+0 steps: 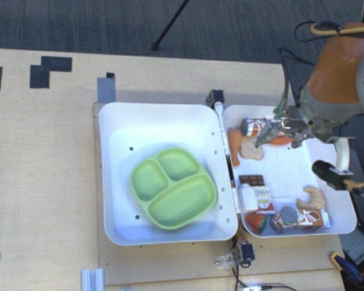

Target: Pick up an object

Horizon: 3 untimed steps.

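Clutter crowds your near edge of the right white bin: a tan croissant-shaped toy and small packets. Farther in, open floor, then the two-finger gripper, spread I cannot tell, just right of a round beige cookie-like piece by the far-left wall

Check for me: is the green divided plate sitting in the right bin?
No, the green divided plate lies in the left bin, while the right bin holds the small food items.

Green plate — white bins
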### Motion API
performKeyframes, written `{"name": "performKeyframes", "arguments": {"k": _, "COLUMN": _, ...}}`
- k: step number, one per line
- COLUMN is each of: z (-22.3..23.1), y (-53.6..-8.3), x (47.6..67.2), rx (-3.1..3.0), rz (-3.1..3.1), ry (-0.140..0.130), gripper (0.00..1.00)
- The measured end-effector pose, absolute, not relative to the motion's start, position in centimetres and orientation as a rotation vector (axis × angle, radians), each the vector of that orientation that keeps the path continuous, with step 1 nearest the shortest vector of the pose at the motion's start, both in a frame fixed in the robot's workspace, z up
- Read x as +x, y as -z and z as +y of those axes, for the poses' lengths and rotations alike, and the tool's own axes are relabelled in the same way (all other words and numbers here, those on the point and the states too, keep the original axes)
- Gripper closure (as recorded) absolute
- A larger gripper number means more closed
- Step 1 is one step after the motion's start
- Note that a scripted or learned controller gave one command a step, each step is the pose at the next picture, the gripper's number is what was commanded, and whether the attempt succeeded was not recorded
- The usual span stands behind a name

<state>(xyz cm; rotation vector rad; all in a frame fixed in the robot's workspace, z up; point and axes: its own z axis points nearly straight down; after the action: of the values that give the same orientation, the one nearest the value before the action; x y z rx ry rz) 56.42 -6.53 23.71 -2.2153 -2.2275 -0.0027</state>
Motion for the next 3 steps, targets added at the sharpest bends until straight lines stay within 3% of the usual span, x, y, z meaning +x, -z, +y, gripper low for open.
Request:
{"name": "performKeyframes", "arguments": {"k": 1, "z": -2.6, "y": -28.2, "x": 60.6, "rx": -2.216, "rz": -2.23, "ry": 0.006, "gripper": 0.0}}
{"name": "performKeyframes", "arguments": {"k": 2, "z": -12.7, "y": -19.3, "x": 57.0, "rx": -2.219, "rz": -2.225, "ry": -0.001, "gripper": 0.0}}
{"name": "performKeyframes", "arguments": {"k": 3, "z": -7.2, "y": -18.5, "x": 64.8, "rx": -2.217, "rz": -2.229, "ry": 0.005, "gripper": 0.0}}
